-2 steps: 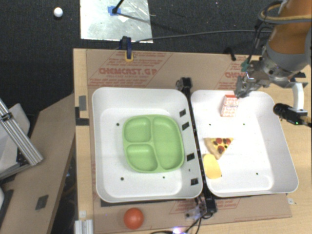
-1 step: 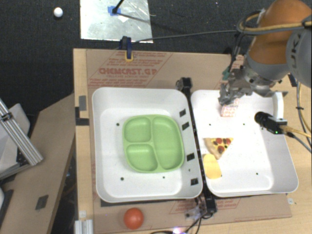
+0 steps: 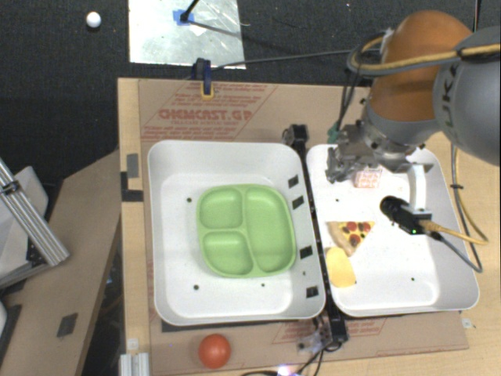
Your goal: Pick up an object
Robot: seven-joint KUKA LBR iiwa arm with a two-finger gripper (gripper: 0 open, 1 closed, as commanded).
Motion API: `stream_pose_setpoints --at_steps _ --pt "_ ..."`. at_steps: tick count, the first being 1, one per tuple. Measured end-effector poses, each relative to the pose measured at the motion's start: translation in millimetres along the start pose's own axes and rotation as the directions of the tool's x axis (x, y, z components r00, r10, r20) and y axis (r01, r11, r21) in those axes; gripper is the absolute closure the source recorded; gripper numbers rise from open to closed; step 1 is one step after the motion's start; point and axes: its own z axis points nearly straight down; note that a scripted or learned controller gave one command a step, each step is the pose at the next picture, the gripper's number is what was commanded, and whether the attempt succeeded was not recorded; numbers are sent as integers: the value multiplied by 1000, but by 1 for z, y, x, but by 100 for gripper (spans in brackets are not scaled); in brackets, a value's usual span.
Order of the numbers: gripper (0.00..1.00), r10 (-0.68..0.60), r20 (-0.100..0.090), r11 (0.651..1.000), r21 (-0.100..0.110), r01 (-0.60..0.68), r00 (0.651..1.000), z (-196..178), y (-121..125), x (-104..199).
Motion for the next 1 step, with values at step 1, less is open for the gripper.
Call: stream_pose_setpoints --at_steps 1 --pt "100 -1 0 1000 1 1 1000 19 -14 55"
